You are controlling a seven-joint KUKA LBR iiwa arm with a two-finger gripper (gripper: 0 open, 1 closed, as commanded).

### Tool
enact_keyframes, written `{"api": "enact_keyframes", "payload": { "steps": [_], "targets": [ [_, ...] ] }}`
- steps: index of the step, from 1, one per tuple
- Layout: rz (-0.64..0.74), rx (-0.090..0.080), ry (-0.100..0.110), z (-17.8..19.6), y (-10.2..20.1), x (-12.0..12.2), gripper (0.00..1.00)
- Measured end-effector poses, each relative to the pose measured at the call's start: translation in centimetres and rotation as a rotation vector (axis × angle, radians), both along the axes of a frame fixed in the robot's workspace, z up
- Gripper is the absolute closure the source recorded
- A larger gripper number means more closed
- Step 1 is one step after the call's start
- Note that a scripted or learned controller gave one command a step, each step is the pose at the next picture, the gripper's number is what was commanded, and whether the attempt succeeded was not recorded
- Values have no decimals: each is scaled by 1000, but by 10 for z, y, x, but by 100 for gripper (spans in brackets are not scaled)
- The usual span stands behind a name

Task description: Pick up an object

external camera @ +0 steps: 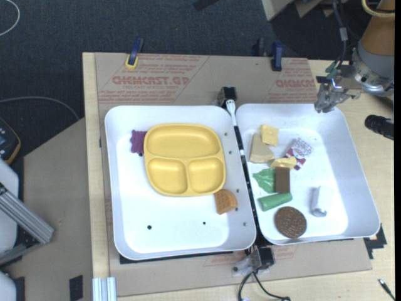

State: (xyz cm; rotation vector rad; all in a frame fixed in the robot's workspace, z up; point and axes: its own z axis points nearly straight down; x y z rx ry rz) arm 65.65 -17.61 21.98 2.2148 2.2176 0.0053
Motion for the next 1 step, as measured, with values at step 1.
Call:
{"api": "enact_keyframes", "payload": {
  "steps": [1],
  "targets": [
    [0,1,3,6,0,1,100]
  ]
}}
